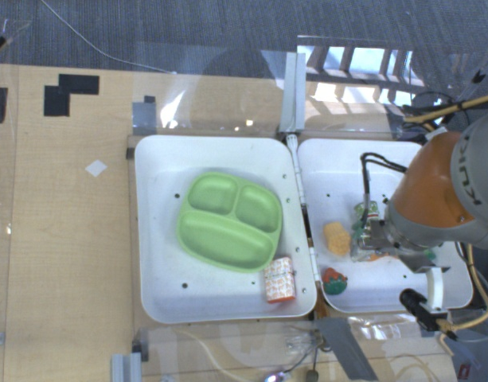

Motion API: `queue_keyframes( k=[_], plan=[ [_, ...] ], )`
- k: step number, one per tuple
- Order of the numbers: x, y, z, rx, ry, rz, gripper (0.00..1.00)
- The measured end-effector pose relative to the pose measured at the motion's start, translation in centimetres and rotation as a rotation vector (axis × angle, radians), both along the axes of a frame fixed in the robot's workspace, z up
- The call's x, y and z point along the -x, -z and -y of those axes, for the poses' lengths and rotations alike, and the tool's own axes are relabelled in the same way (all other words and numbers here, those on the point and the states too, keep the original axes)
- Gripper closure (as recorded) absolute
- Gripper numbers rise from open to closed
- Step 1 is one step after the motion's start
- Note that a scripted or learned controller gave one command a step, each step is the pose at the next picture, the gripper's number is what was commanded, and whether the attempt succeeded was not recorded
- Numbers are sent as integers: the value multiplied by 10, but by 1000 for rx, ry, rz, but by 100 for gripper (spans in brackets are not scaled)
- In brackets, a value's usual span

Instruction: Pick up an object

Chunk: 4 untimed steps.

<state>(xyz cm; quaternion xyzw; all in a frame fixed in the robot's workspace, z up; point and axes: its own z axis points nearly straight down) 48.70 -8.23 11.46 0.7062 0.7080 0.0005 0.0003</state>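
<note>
Orange-banded arm (439,189) low over the right bin (458,289), gripper (369,241) just beside the yellow piece (336,238), perhaps lined up to pick it; open or closed, impossible to tell.

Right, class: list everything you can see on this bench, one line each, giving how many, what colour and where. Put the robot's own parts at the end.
white bins: two, white, side by side on the bench.
divided plate: one, light green, middle of the left bin.
small carton: one, red and white, left bin near the front right corner, beside the plate.
yellow object: one, yellow-orange, right bin, left part.
red object: one, red with green, right bin near the front left corner.
arm: one, grey with orange band, over the right bin.
pincer: one, dark, low in the right bin beside the yellow object.
</note>
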Motion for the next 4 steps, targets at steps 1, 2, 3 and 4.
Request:
queue_keyframes(
  k=[1, 2, 3, 4],
  plan=[
    [-77, -71, -18, 1, -5, 3, 100],
    [-44, 5, 28, 1, -1, 0, 100],
    [-28, -24, 12, 0, -3, 2, 100],
    [0, -18, 16, 0, 0, 1, 100]
  ],
)
